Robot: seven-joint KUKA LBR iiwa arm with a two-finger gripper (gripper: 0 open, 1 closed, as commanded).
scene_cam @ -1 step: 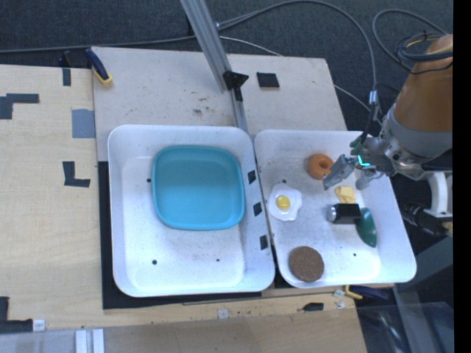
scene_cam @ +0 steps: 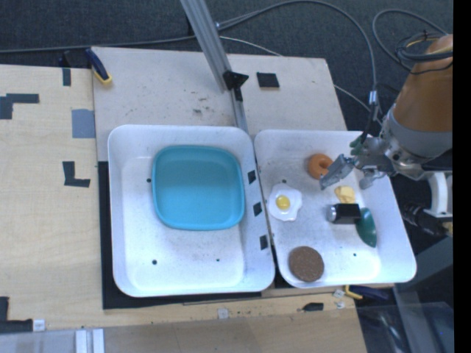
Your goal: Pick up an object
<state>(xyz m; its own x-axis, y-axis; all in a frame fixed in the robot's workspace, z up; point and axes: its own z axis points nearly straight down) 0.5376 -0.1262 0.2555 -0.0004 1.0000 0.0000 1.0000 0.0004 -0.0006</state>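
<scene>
My gripper hovers over the upper part of the right bin, reaching in from the right, open with nothing between its fingers. One finger points at the orange ring-shaped toy just to its left. A small yellow piece lies directly below the gripper. Lower down are a black can on its side and a dark green object touching it. A toy fried egg lies at the bin's left side, and a brown round patty sits near its front.
The left bin holds a blue square plate. A metal pole slants down to the divide between the bins. Cables run over the dark floor behind the bench, top right.
</scene>
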